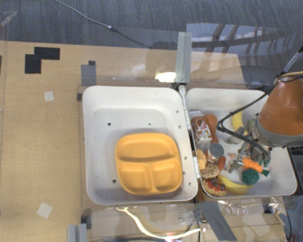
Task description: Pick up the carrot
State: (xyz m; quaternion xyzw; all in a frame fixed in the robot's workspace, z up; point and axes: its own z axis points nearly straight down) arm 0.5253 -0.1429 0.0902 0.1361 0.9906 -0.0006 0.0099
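The carrot [253, 165] is a small orange piece lying in the right bin [283, 185], just above a green leafy piece [250, 176]. My gripper [246, 159] hangs low over the carrot's left end, touching or nearly touching it. The grey wrist and its orange band [288, 110] stand above and to the right, hiding part of the bin floor. I cannot make out whether the carrot is held.
Several toy foods crowd the right bin's left side: a banana [233, 184], a sausage [221, 163], a grey disc [216, 149], a cookie [210, 171] and a printed carton [203, 128]. A yellow compartment tray [149, 163] lies in the left bin [106, 110].
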